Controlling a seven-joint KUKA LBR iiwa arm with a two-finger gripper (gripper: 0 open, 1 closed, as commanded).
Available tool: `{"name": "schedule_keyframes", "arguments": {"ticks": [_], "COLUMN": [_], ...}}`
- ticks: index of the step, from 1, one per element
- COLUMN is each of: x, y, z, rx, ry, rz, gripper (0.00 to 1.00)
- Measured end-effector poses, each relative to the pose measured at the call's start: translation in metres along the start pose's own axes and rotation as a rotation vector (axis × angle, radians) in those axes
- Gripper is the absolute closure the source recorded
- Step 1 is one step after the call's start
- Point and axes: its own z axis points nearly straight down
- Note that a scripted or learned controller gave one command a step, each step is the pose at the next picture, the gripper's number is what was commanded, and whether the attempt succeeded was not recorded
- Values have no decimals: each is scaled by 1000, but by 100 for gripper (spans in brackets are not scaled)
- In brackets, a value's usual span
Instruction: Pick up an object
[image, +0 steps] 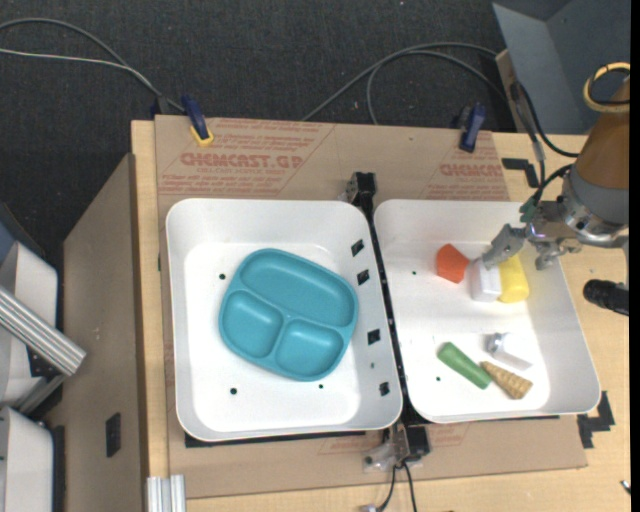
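My gripper hangs over the upper right part of the right bin, open, with its fingers spread. Directly below it lie a yellow object and a white block, side by side. One fingertip is just above the white block. Nothing is visibly between the fingers. An orange block sits to the left of the white block. Toward the front of the bin lie a green cylinder, a tan cone and a small white and grey piece.
The left bin holds a teal divided plate. A black divider with clips runs between the bins. The arm's orange band rises at the right edge. Cables and clamps lie beyond the bins at the back.
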Motion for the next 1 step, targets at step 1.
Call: {"name": "schedule_keyframes", "arguments": {"ticks": [1], "x": [0], "y": [3], "z": [-7], "rx": [-13], "ry": [-3], "rz": [-3], "gripper": [0]}}
